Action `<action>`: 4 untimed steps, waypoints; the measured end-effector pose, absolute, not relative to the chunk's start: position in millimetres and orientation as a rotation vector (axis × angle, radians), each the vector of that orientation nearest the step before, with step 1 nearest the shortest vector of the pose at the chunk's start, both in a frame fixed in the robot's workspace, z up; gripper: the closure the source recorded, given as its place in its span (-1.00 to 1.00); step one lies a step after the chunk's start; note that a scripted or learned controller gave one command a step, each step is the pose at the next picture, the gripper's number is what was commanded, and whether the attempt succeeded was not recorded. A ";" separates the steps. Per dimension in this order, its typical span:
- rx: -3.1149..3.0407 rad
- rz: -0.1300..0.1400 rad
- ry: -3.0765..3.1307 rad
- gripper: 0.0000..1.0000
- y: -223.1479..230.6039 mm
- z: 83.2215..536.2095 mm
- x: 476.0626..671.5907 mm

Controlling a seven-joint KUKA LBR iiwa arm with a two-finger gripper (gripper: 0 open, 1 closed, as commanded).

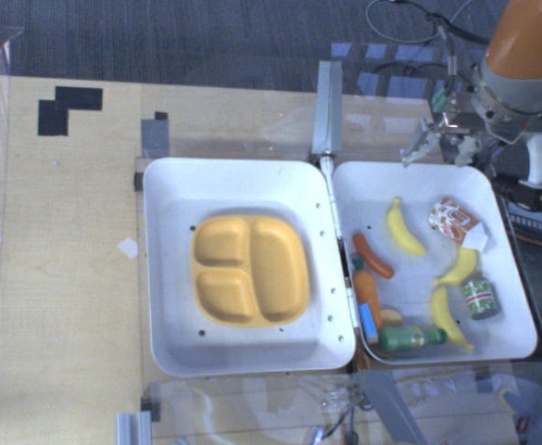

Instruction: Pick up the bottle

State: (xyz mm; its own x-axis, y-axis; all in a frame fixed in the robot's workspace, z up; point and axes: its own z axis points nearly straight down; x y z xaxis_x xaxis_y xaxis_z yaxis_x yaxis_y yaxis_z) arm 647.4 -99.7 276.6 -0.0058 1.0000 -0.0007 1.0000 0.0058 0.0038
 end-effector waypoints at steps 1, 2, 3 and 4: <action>2.055 0.003 2.372 -1.00 -125.7 105.2 589.9; 2.129 0.009 2.302 -1.00 -54.9 187.2 659.5; 2.121 0.015 2.303 1.00 -54.0 199.3 661.1; 1.538 0.006 2.731 1.00 -81.4 245.4 604.8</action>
State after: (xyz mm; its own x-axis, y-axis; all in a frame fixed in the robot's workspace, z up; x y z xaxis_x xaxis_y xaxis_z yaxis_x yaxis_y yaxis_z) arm 604.8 -81.4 245.4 -0.5185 0.8551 -0.0047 0.8550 0.5185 0.0070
